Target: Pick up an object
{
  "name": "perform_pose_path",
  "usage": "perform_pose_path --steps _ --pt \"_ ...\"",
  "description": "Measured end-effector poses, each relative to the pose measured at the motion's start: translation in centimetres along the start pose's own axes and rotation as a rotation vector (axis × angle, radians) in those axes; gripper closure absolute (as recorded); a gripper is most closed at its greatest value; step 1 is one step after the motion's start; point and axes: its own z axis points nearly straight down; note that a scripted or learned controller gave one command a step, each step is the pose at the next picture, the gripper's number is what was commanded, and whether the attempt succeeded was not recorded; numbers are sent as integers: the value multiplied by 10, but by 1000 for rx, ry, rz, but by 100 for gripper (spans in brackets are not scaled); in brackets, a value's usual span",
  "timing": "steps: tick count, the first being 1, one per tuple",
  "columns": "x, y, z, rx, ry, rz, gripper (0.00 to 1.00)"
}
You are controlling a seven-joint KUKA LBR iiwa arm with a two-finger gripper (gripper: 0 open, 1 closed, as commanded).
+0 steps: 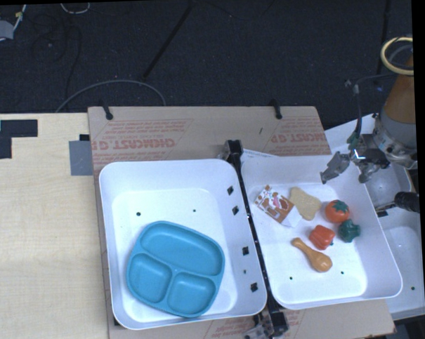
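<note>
Toys for the pick lie in the right bin (386,277): a printed packet (274,203), a pale wedge (306,202), a tomato (337,210), an orange block (321,236), a green piece (349,230) and a drumstick (314,255). We note they sit loose, clustered toward the bin's far-right part; packet and wedge look to be touching, tomato and green piece just beside each other, drumstick a bit apart on the near side. We judge this spread suits a top-down grab, esp. for the drumstick, which has free floor around it.

Left bin (115,204) holds a blue divided plate (176,269), lying flat; we take it as the drop side, not a pick target.

Gripper (353,163) hangs over the far-right corner of the right bin, near the rim, w/ nothing between its fingers that we can make out. Fingers appear spread, approx. half to fully apart; detail is small, so we treat this as a judgement. Arm enters from the right, which explains why the gripper is on that side.

Step in hand, as we read it: positioning before descent; no object lifted yet. Risk: tomato and green piece lie close, so a closing grip may nudge one off the other.
</note>
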Motion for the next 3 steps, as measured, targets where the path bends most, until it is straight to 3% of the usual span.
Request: perform_pose_path --steps 1,2,3 --pt "7 3 62 7 3 -4 0" --pt "9 -4 106 -1 0 -1 0" --pt "10 -2 129 -1 1 -1 0"
